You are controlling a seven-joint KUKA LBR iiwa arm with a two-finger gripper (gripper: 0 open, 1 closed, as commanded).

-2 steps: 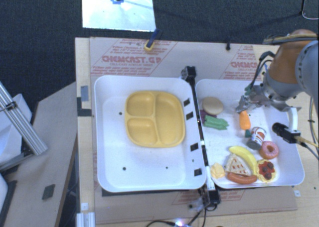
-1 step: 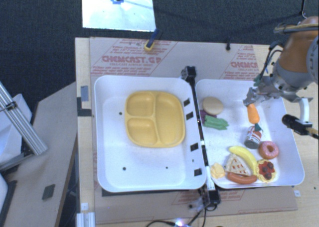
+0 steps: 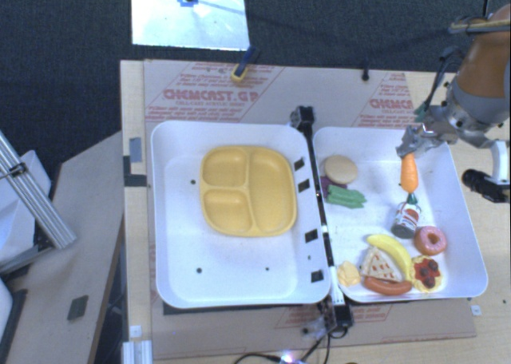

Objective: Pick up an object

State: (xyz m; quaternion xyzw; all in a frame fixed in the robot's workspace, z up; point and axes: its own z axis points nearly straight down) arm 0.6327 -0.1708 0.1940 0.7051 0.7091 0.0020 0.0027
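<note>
1. The tan wooden worktop point(image 3: 88, 195) carries 2 shallow white plastic bins side by side on a printed cardboard sheet point(image 3: 215, 95).
2. The left white bin point(image 3: 180, 274) holds a yellow plastic plate with 3 compartments point(image 3: 247, 191), lying flat near its middle.
3. The right white bin point(image 3: 467, 227) holds the small toy foods.
4. The grey arm with an orange band point(image 3: 483, 67) reaches in at the upper right; its pincer point(image 3: 415, 143) hangs over the right bin's upper part, just above the orange toy carrot point(image 3: 409, 172). Whether the pincer is parted or closed cannot be told, nor whether it touches the carrot.
5. A toy burger bun point(image 3: 341, 168) sits by the bin's left wall, a green toy pea pod point(image 3: 346, 195) just below it.
6. A small red-labelled bottle point(image 3: 407, 217) lies below the carrot, a pink doughnut point(image 3: 431, 239) beside it.
7. A yellow banana point(image 3: 391, 247), a pizza slice point(image 3: 378, 263) and a red sausage point(image 3: 387, 286) crowd the lower edge.
</note>
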